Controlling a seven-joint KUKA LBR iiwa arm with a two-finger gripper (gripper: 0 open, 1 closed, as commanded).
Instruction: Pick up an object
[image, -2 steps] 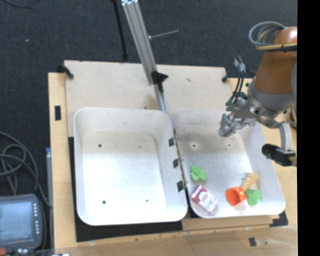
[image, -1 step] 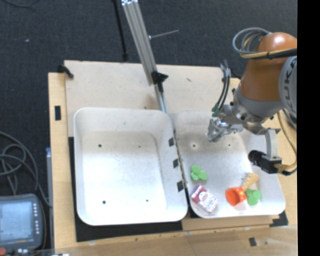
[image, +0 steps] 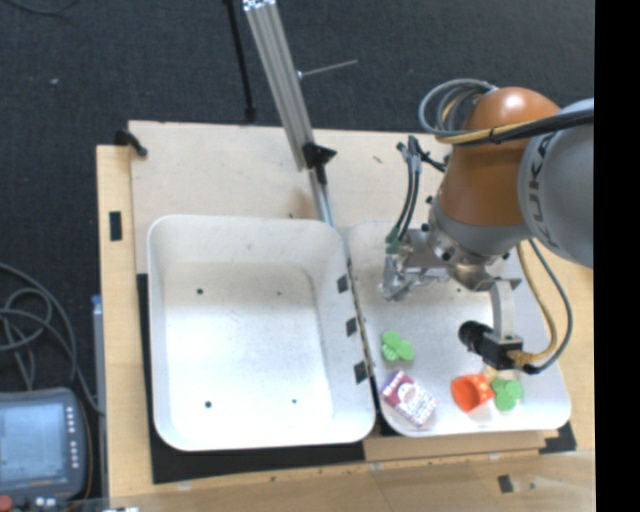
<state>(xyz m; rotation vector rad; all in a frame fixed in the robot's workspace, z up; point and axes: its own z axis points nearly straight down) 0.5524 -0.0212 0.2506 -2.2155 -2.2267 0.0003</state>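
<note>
arm (image: 500, 160) over right bin (image: 545, 395); gripper (image: 398, 282) near its far left; green toy (image: 396, 348), pink packet (image: 408, 398) nearer the front

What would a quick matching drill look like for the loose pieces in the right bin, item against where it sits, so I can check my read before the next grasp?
Column one:
1. green clover-shaped toy
2. pink and white packet
3. orange piece
4. gripper

Column two:
a. at the right bin's near edge, beside the divider
b. above the bin's far-left part, over bare floor
c. near the bin's near-right corner, touching a small green piece
d. mid-bin, close to the divider

Pairs: 1-d, 2-a, 3-c, 4-b
</note>
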